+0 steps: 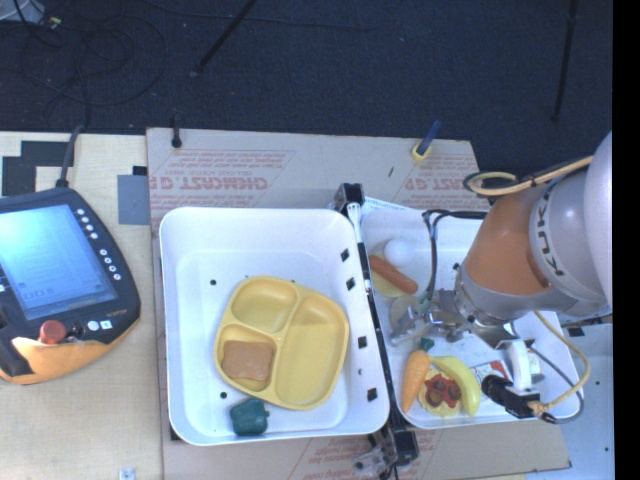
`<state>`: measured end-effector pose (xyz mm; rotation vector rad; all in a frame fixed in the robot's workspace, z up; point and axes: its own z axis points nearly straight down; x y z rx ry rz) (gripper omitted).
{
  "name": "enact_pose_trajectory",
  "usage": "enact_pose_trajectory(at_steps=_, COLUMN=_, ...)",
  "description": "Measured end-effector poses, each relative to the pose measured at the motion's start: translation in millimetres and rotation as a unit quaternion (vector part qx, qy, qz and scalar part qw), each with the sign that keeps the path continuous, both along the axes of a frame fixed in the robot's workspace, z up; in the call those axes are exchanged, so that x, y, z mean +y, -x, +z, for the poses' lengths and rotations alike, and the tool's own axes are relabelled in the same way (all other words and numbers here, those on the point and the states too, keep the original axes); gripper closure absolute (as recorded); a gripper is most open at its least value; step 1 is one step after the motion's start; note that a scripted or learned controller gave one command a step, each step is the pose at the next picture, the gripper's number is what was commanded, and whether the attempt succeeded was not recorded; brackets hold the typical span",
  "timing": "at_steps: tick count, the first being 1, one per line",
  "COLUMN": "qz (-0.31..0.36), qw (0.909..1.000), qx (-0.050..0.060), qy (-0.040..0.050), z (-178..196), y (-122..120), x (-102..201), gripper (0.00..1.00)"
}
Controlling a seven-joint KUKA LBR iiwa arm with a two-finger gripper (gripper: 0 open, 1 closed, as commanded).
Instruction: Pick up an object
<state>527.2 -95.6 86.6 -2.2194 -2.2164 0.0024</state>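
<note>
My gripper (412,328) is low in the right bin (440,226), reaching in from the right under the orange-banded wrist (505,253). It hangs just above an orange carrot (413,379) and just below a reddish sausage (392,274). A white egg (400,252) lies behind the sausage. A yellow banana (458,376) and a red item (441,393) lie to the right of the carrot. I see nothing held in the gripper.
The left bin (190,268) holds a yellow divided plate (300,338) with a brown slice (247,361) in its near-left compartment, and a green object (250,417) sits at the bin's front. A tablet pendant (55,278) lies at far left. Cables (520,388) trail at the right bin's front right.
</note>
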Motion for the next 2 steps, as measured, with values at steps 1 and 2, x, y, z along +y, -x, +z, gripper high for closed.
enact_pose_trajectory(at_steps=1, qz=0.001, qw=1.0, qx=-0.002, qy=0.0009, z=-0.1, y=-52.9, x=9.8, gripper=0.0)
enact_pose_trajectory(at_steps=2, qz=0.0, qw=1.0, qx=0.0, qy=-0.0002, z=0.2, y=22.1, x=6.5, gripper=0.0)
